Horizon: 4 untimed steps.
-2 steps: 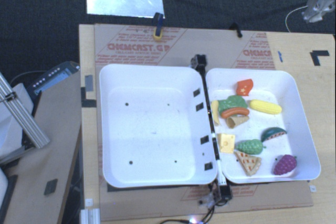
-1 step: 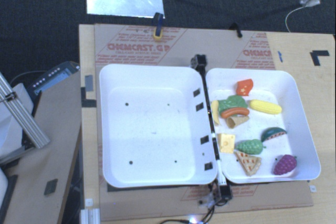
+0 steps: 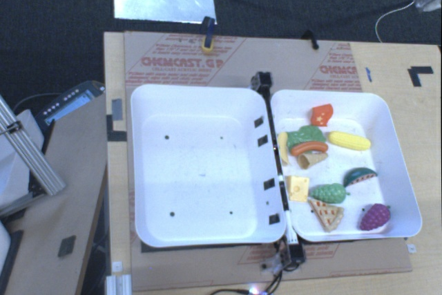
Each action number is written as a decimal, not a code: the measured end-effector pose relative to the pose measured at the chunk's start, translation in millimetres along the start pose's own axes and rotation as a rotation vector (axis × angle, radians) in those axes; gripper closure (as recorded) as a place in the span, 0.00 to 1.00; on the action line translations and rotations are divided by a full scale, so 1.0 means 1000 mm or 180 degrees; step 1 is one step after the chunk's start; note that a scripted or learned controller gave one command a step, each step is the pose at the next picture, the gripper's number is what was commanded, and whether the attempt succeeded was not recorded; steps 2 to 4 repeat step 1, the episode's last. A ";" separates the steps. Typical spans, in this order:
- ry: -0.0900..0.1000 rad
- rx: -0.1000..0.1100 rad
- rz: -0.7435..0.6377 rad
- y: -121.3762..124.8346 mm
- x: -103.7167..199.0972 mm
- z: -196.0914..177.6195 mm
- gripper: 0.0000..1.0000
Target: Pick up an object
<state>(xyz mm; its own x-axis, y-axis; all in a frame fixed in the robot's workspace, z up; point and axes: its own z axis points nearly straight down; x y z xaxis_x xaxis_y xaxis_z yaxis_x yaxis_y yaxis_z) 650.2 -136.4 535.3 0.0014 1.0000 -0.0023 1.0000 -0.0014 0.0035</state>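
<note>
The toy food sits in the right bin: an orange piece at the top, a corn cob, a hot dog, cheese, a pizza slice and grapes (nearest corner). The left bin adjoins it on the surface.

Even bright overhead light, white bins slightly washed out, soft faint shadows, mild overall blur

One fixed camera looks down at a slant, seemingly from fairly high, on both bins.
</note>
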 end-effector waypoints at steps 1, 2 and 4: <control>-0.0002 -0.0001 0.0000 0.010 -0.035 0.000 1.00; -0.0002 -0.0001 0.0000 0.010 -0.035 0.000 1.00; -0.0002 -0.0001 0.0000 0.010 -0.035 0.000 1.00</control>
